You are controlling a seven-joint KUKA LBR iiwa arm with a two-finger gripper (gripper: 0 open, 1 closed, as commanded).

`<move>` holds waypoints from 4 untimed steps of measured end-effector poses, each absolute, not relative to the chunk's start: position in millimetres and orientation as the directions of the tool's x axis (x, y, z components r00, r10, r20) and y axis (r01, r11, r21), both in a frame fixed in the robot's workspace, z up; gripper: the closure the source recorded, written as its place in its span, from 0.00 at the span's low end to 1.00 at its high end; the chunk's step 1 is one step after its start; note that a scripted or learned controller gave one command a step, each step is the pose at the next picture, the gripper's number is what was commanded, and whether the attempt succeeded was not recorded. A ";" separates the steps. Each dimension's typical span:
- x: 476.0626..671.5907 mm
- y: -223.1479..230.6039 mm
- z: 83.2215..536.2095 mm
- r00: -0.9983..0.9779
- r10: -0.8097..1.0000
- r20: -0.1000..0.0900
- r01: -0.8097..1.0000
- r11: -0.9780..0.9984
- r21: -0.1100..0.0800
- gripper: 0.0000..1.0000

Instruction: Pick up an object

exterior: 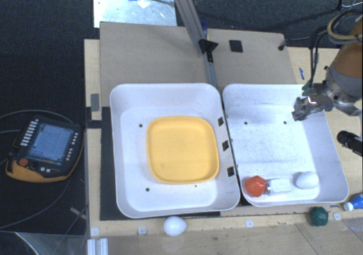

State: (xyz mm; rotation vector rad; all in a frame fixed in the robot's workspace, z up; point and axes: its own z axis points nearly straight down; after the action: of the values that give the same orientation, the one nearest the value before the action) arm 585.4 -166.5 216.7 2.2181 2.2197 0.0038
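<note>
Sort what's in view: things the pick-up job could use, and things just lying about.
Job:
pincer
orange ball
white block
white egg
yellow plate
right bin
left bin

Lying about:
pendant
second egg
green ball

Far to the view's left of the gripper [299, 113], well beyond both bins, an orange-and-grey teach pendant [42, 151] lies on the dark carpet [45, 49]. A white egg [174, 226] rests on the bench, down-left of the gripper, just outside the left bin [127, 191]. A green ball [319, 216] sits almost straight below the gripper, just outside the right bin [334, 183]. Up-left, a grey pole [190, 7] slants across the bench.
</note>
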 end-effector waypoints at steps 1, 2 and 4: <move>583.0 -117.7 228.0 -0.004 1.000 0.001 1.000 0.004 0.002 1.00; 592.9 -66.8 234.9 -0.005 1.000 0.001 1.000 0.005 0.001 1.00; 590.3 40.1 218.8 -0.005 1.000 0.001 1.000 0.005 0.000 1.00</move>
State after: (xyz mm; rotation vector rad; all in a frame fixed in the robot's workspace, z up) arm 590.3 40.1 218.8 2.2166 2.2270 0.0018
